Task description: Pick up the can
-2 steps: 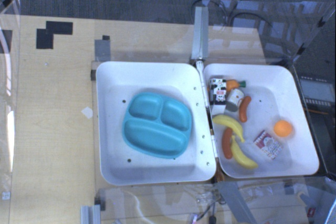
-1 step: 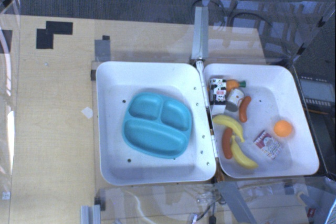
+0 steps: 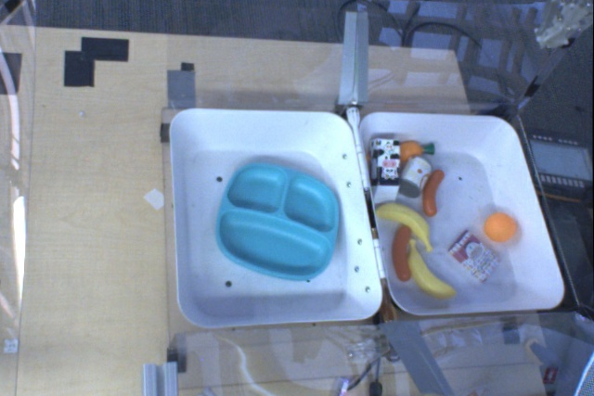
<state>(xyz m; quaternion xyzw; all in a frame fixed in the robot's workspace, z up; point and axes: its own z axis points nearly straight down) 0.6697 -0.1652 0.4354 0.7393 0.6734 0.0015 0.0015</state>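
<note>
The can [image 3: 414, 178] is a small grey cylinder lying tilted in the right bin [image 3: 520, 153], near that bin's left wall. A black and white box [image 3: 384, 160] touches it on the left, and a red sausage [image 3: 432, 191] lies along its right side. The gripper [image 3: 561, 19] appears as a pale, blurred shape at the top right, well beyond the bin's far corner and far from the can. Nothing can be seen held in it.
The right bin also holds an orange carrot toy [image 3: 414, 148], two bananas [image 3: 408, 222], a second sausage [image 3: 401, 253], an orange ball [image 3: 501, 227] and a red and white packet [image 3: 473, 257]. A blue divided plate [image 3: 278, 220] lies in the left bin [image 3: 195, 199].
</note>
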